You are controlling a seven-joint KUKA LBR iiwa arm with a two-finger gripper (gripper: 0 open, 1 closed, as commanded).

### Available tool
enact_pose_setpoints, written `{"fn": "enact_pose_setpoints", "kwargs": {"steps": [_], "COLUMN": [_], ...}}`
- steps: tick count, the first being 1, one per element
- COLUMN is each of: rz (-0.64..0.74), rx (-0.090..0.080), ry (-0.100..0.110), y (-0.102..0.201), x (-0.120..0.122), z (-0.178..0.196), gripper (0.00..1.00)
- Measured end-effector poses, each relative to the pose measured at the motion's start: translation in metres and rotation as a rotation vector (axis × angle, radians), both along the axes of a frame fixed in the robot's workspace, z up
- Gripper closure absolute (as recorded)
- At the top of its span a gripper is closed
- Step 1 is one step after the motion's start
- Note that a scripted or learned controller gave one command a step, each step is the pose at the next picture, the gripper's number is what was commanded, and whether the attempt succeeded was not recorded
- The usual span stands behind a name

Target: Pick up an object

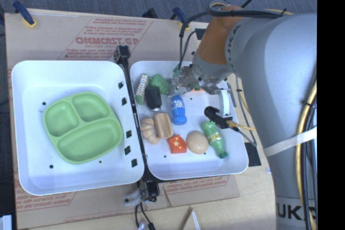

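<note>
The right bin [232, 161] holds several small objects. A blue bottle [178, 109] lies near its middle, with a black object [153, 97], a green lump [159, 83] and a striped piece [142, 85] at the back left. My gripper [182, 81] hangs over the bin's back, just above the blue bottle and right of the green lump. The wrist hides its tip. Nearer the front lie a tan block [163, 125], a pale ridged roll [147, 130], a red piece [177, 144], a tan ball [197, 142] and a green bottle [214, 139].
The left bin [27, 83] carries a green divided plate [83, 126]. A black divider with clips [129, 116] runs between the bins. My grey arm [275, 78] covers the right side of the bench. Cardboard [102, 35] lies under both bins.
</note>
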State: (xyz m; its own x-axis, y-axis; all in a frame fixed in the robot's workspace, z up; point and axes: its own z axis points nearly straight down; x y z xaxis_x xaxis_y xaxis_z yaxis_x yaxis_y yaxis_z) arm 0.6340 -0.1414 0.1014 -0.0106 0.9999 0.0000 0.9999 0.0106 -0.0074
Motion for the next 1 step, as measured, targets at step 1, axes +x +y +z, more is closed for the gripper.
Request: {"fn": "enact_pose_setpoints", "kwargs": {"steps": [1], "rz": [-0.004], "rx": [0.000], "ry": [-0.008], "y": [0.0452], "x": [-0.0203], "z": [0.1469], "gripper": [1.00]}}
